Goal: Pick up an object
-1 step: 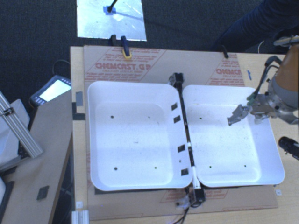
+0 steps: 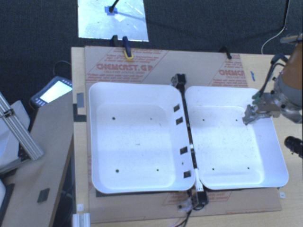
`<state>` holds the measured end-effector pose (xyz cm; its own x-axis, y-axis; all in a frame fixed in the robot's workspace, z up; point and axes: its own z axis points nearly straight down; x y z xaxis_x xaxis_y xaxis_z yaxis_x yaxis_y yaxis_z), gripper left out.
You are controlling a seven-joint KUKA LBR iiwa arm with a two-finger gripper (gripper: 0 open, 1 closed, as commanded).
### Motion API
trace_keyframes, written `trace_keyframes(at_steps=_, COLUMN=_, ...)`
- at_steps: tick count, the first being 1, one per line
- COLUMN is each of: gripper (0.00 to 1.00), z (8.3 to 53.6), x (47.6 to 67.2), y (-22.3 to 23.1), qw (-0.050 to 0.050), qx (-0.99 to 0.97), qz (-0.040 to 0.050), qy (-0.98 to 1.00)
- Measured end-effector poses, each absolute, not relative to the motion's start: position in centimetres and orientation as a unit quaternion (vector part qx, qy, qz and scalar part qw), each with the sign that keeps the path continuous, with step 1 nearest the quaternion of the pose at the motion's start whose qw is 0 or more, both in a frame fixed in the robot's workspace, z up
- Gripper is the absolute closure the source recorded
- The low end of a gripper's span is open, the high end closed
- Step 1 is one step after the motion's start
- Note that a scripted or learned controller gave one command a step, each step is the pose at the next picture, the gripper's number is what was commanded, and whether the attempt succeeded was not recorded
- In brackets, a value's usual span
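The pick-up looks not yet done — no object can be made out in the left bin (image 2: 132,141) or the right bin (image 2: 232,145), just tiny dark specks, so where the thing to grab is cannot be told. The gripper (image 2: 251,116) hangs over the right bin near its far right edge, and how wide it is open cannot be told. Both bins sit on a brown board (image 2: 142,65) on the bench — dark carpet (image 2: 213,13) lies beyond, with a shiny metal sheet (image 2: 111,13).

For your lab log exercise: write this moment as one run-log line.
arm: in from right | gripper: over right bin, near its right edge | held: nothing seen | left bin: beside it | stage: not picked
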<state>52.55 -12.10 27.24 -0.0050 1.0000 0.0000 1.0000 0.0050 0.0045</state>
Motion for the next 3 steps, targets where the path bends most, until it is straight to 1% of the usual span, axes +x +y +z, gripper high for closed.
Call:
trace_keyframes(at_steps=1, gripper=1.0, z=29.7, x=51.8, y=-3.8, qw=0.001, qx=0.702, qz=0.0027, qy=0.712)
trace_keyframes(at_steps=2, gripper=1.0, z=36.7, x=48.7, y=5.5, qw=0.002, qx=0.702, qz=0.0048, qy=0.712)
trace_keyframes(at_steps=3, gripper=1.0, z=42.7, x=50.9, y=9.8, qw=0.002, qx=0.704, qz=0.0047, qy=0.71)
